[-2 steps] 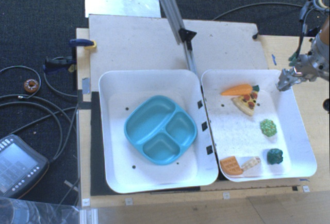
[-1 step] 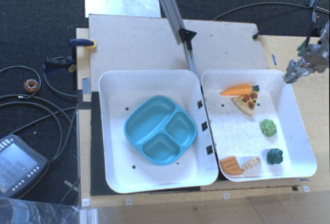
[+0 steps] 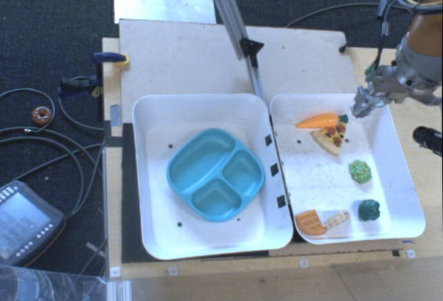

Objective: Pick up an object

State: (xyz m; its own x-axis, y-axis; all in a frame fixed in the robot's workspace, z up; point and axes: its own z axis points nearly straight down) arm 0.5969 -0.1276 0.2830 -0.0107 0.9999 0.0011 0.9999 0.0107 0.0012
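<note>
Gripper [image 3: 363,103] hanging over the top right corner of the right bin [image 3: 401,175], at about 2 o'clock from the bin's middle. Honestly can't tell if it's clenched or released. Nothing visibly caught in it though. Grey arm with the orange band [image 3: 426,33] coming in from 3 o'clock.

Closest to the gripper: a carrot [image 3: 318,121] lying flat at roughly 8 o'clock from it, near but apart. Touching the carrot's underside, a pizza slice [image 3: 331,138]. Further down at 6 o'clock from the gripper, a light green bumpy ball [image 3: 360,171], then a darker green broccoli-looking lump [image 3: 369,210] just below that. Down at 7 o'clock in the bin's bottom left corner, an orange waffle-ish piece [image 3: 311,223] with a pale cracker thing [image 3: 337,219] touching its right side.

Left bin [image 3: 156,223] sitting right beside, at 9 o'clock, holding a blue divided plate [image 3: 215,174] with three sections, tilted a bit on the diagonal.

Out past the bins: metal pole [image 3: 225,2] running up toward 12 o'clock, blue clamp [image 3: 109,57] on the bench's left edge, a small donut [image 3: 42,114] on the dark floor at 9 o'clock, and a control pad [image 3: 24,222] at 8 o'clock with cables looping around.
</note>
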